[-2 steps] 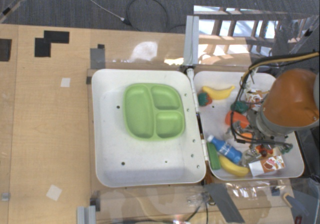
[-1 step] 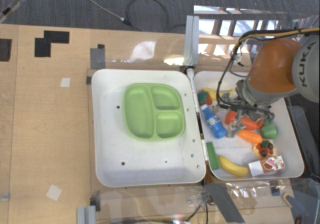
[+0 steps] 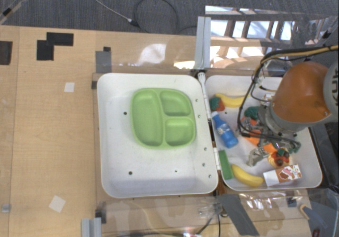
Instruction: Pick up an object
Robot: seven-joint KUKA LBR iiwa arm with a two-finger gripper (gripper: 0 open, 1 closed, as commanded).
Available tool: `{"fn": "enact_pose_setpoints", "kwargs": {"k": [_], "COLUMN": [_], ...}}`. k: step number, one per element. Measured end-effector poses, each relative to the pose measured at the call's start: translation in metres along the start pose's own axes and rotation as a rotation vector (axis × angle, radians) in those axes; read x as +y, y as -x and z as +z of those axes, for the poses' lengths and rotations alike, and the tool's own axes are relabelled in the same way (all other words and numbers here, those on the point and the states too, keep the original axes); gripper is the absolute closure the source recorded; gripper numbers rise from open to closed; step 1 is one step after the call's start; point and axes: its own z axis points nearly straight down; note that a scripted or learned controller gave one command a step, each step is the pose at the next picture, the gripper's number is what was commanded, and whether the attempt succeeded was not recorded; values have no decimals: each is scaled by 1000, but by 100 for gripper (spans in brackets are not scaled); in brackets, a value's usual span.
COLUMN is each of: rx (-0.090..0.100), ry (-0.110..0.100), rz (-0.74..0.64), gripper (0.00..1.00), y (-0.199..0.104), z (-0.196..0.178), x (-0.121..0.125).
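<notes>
The arm (image 3: 299, 93) enters from the right edge of the desk (image 3: 47, 140) and hangs over the right bin (image 3: 312, 178), its orange band uppermost and the wrist pointing steeply down into the bin's middle. Black cables loop from the upper right over the arm toward the wrist. The pincer (image 3: 259, 154) sits low among the objects near the bin's centre, just left of an orange item (image 3: 278, 152). Whether it is spread or pressed together cannot be told; the wrist and clutter hide it, and no object is seen between its parts.

Right bin contents: a banana (image 3: 247, 176) lies along the near edge, toward the near-left corner. A small carton (image 3: 283, 174) lies just right of it, near the near edge. A blue bottle (image 3: 224, 131) lies along the left wall, slanted. A green stick (image 3: 225, 165) lies against the left wall, below the bottle. A second banana (image 3: 231, 101) lies near the far-left corner, with a green and red piece (image 3: 216, 105) at its left end. A green item (image 3: 252, 111) shows partly beneath the arm.

Left bin (image 3: 116, 178): a green divided plate (image 3: 162, 118) lies flat, slightly toward the far edge.
</notes>
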Motion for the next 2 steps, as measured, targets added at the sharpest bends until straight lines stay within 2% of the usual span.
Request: {"fn": "enact_pose_setpoints", "kwargs": {"k": [1, 2], "rx": [-14, -8], "ry": [-5, -4], "rz": [-7, -148], "gripper": [100, 100], "y": [5, 16], "z": [-14, -183], "x": [0, 35]}}
